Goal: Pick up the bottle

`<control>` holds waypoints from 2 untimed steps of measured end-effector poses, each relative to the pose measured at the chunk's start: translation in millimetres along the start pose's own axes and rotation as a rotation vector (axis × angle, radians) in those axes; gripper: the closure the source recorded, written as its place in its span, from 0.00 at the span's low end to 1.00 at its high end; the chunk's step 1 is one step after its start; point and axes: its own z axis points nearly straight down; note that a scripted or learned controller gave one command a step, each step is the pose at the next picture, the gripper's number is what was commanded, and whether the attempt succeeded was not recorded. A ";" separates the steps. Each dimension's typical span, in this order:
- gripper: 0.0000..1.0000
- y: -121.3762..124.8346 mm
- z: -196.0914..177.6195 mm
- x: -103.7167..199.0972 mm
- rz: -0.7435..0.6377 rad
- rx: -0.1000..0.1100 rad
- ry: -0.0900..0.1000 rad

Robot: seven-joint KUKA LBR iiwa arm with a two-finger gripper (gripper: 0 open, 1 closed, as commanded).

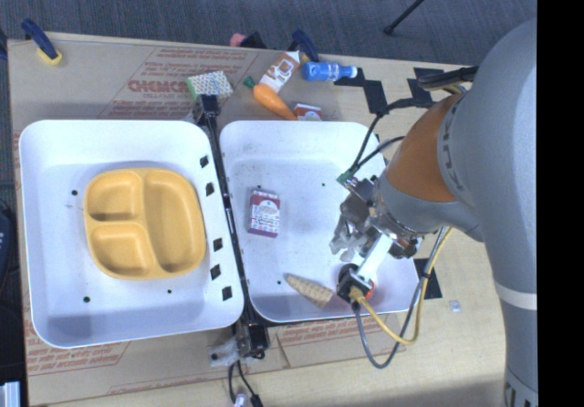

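Gripper [351,255] state I cannot tell; bottle [327,72] lies outside the right bin [301,136], so I risk grabbing the cone [308,288]

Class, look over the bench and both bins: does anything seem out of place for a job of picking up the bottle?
Yes. The blue bottle lies on its side on the cardboard behind the right bin, outside both bins, beside a carrot. The gripper is over the right bin, near a cone, well away from it.
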 end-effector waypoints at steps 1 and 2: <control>1.00 43.0 5.6 -41.0 0.189 -0.004 0.000; 1.00 25.1 -25.4 -23.8 0.218 -0.003 0.001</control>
